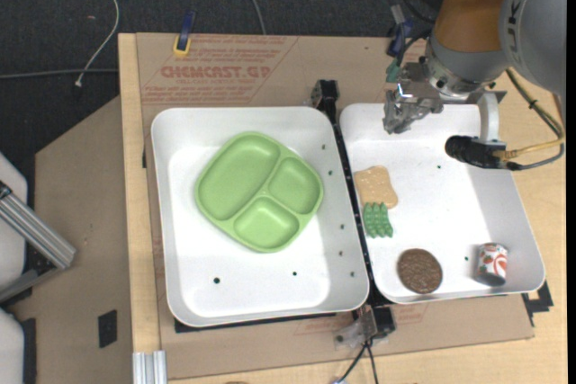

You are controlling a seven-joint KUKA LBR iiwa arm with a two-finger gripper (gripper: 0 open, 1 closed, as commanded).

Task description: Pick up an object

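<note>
The gripper [400,120], its state untellable, was positioned above the right bin [450,193], presumably for a pick.

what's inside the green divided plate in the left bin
Nothing: all three compartments of the green plate show bare green. What lies under it in the left bin is covered.

The arm [531,4] is a thick grey tube with a rounded orange band above the wrist. Yellow and black cables loop around it. A small dark metal gripper [400,117] ends it
</note>
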